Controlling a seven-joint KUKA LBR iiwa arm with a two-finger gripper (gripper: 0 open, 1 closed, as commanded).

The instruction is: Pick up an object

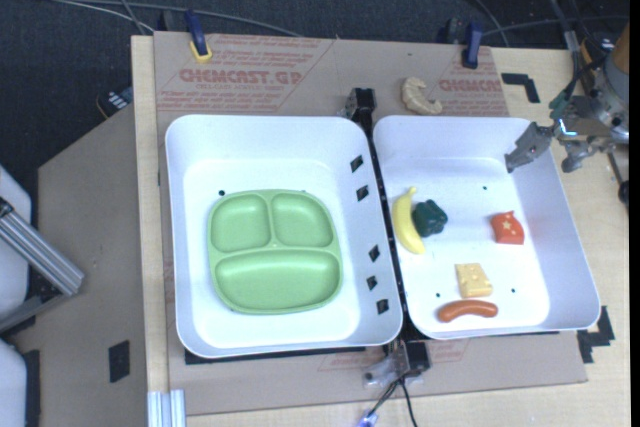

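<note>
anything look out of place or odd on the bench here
One thing: a small beige item lies on the cardboard behind the right bin, outside both bins. The other pieces, the banana, dark green piece, red piece, cheese and sausage, sit inside the right bin. The green tray lies flat in the left bin.

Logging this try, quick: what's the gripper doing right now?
Gripper: at the right bin's upper right rim, holding nothing; open or shut cannot be told.
</note>
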